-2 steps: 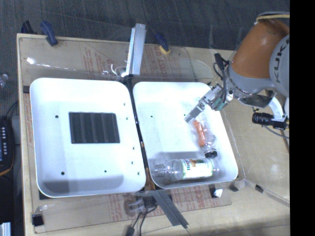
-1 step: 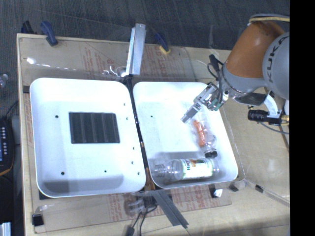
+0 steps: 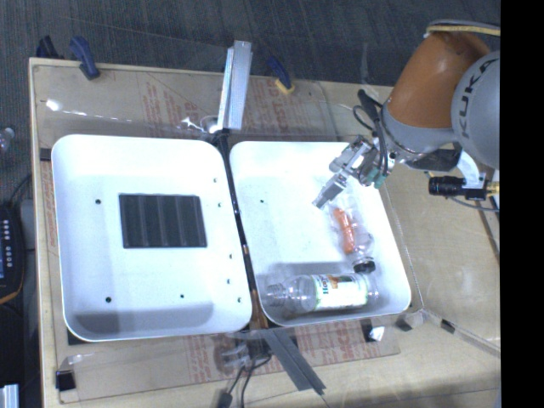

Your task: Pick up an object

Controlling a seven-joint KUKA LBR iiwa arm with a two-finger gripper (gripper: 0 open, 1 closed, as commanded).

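My gripper (image 3: 330,194) hangs over the upper right part of the right bin (image 3: 255,185), pointing down and to the left. Just below its tip lies an orange object in a clear wrapper (image 3: 347,230), slightly apart from it. A clear plastic bottle (image 3: 319,291) with a white and green label lies on its side along the bin's front wall. A small black cap (image 3: 364,266) sits between the bottle and the orange object. A dark ribbed rectangular object (image 3: 161,221) lies flat in the middle of the left bin (image 3: 76,168).
The grey arm with its orange band (image 3: 433,79) reaches in from the upper right, over the right bin's far corner. A metal bar (image 3: 235,83) stands behind the seam between the bins. Blue clamps (image 3: 83,56) grip the bench's back edge.
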